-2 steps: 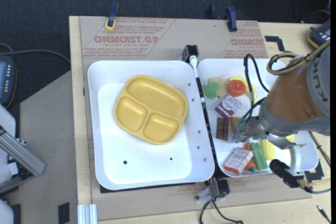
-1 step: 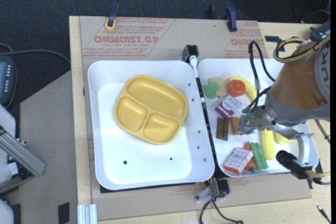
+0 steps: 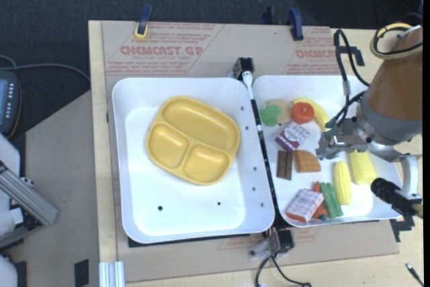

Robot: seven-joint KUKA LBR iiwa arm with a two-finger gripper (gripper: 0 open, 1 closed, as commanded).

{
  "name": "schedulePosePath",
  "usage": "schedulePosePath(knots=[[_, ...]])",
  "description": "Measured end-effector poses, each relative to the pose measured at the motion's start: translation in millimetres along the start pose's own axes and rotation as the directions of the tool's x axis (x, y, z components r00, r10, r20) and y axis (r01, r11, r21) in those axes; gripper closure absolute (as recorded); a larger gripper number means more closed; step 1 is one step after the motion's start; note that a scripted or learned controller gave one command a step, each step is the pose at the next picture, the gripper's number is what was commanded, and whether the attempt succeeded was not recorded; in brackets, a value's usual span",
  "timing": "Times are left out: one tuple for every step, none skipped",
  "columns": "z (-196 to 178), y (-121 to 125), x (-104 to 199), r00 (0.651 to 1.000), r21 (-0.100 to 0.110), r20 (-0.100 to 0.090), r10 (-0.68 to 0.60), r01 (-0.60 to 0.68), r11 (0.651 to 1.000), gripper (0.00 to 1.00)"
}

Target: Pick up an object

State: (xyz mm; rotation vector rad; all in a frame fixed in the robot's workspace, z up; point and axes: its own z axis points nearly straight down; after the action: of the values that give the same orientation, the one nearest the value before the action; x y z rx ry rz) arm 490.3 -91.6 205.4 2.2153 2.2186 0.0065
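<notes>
The right bin (image 3: 269, 88) holds several toy foods: a green piece (image 3: 271, 114), a red tomato (image 3: 303, 111), a purple and white packet (image 3: 293, 136), a brown bar (image 3: 284, 165), an orange wedge (image 3: 308, 161), a corn cob (image 3: 342, 183), a yellow piece (image 3: 363, 167), a red and white packet (image 3: 306, 205) and a green pod (image 3: 331, 199). My gripper (image 3: 332, 144) hangs low over the middle of this bin, just right of the purple packet and above the orange wedge. The wrist hides its tip.
In the left bin (image 3: 127, 144) lies a yellow divided plate (image 3: 193, 140). A ridge with clamps (image 3: 259, 138) separates the two bins. The grey and orange arm (image 3: 396, 97) covers the right bin's far right side, with cables (image 3: 346, 70) looping above it.
</notes>
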Motion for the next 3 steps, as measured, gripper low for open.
schedulePosePath(knots=[[-20.6,1.2,0.0,1.000,0.003,0.000,0.001,-0.001,1.000,1.00],[-30.0,53.0,4.0,1.000,0.001,0.000,-0.001,0.001,1.000,1.00],[-16.8,109.6,19.7,1.000,0.002,0.000,-0.002,0.002,1.000,1.00]])
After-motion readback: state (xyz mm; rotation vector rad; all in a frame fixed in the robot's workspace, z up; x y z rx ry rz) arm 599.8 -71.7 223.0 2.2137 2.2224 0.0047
